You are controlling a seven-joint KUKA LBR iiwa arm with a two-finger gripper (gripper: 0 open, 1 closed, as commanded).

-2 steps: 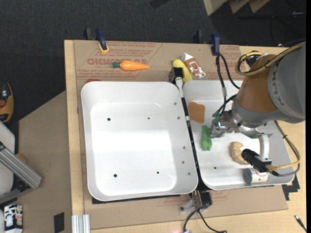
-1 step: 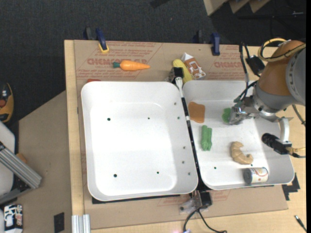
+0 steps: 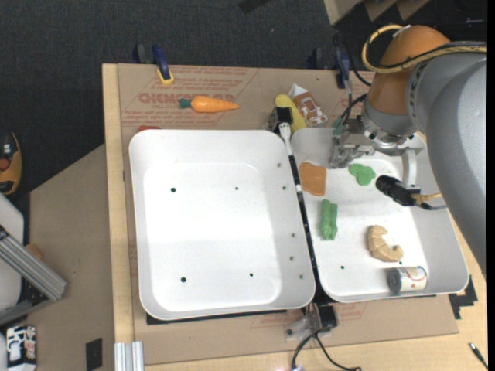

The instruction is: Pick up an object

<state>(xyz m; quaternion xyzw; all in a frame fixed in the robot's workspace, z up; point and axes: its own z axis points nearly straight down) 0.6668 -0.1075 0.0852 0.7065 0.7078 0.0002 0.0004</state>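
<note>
My gripper (image 3: 346,154) hangs over the far part of the right bin (image 3: 433,280), under the orange-banded wrist. Just to its right lies a small green lump (image 3: 361,174), and an orange slab (image 3: 313,178) sits to its lower left against the bin's left wall. Nearer the middle of that bin is a long green piece (image 3: 329,220). A tan croissant (image 3: 384,243) and a small can (image 3: 407,278) lie toward the front. Nothing shows between the gripper's tips.
The left bin (image 3: 155,230) stands beside the right one, their walls meeting at the middle. On the cardboard behind the bins lie a carrot (image 3: 213,105), a yellow piece (image 3: 288,107) and a brown and white packet (image 3: 310,109).
</note>
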